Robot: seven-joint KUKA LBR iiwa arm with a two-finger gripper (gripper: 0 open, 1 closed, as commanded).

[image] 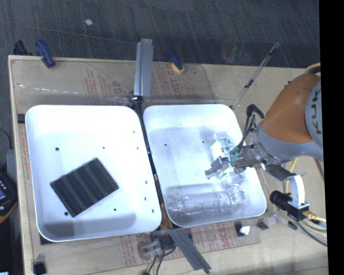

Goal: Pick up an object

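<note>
Camera view shows faint red printing, too small to read, across the clear sheet [74, 81] that covers the bench [23, 77]; part of a letter "K" stands on the arm [292, 116] at the right. At the far left edge a handheld device [0, 191] with a small lit screen lies beside the bench.

Two shallow white bins sit side by side. Lying flat and slanted in the left bin [83, 171] is a dark ribbed rectangular pad [84, 186], toward its near-left part. Along the near wall of the right bin [198, 161] a clear plastic bottle [205, 203] lies on its side, its cap end toward the right. A smaller clear bottle [220, 145] with a pale label lies farther back, right of centre.

Reaching in from the right, the gripper [221, 167] hangs over the right bin between the two bottles, just beside the small one. How its fingers stand cannot be made out here.

Blue clamps [45, 54] grip the far edge of the bench.
</note>
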